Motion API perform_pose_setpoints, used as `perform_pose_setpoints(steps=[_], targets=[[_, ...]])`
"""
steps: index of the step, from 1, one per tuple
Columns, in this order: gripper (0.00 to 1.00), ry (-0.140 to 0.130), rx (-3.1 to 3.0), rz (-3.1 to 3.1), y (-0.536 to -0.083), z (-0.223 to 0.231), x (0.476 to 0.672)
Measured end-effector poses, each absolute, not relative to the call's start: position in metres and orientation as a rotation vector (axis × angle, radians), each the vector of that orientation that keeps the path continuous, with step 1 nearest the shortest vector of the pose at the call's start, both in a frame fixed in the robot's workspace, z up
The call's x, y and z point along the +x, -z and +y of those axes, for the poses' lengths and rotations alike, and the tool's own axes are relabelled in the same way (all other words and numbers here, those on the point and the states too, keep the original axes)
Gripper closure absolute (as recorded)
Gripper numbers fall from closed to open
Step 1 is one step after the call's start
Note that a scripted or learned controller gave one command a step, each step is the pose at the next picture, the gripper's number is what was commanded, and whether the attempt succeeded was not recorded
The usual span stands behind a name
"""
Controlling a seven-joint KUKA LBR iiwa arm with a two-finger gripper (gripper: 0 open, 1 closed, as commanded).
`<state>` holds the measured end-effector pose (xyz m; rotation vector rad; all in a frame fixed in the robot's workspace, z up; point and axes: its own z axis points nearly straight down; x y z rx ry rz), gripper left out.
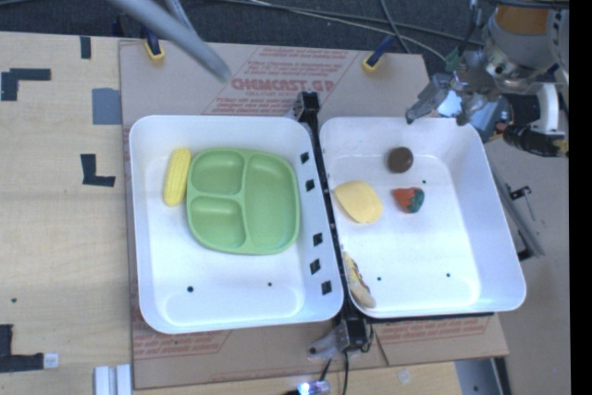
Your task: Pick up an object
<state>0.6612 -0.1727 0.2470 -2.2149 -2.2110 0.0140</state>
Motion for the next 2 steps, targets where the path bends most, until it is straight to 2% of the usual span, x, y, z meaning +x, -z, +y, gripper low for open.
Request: perform_pose_setpoints(steps=[1,2], targets=[[0.0,-0.002,-2.219,-2.223,-0.256,-0.172,0.664],[0.0,-0.008,-2.217,-2.22,-0.191,-0.172,0.662]])
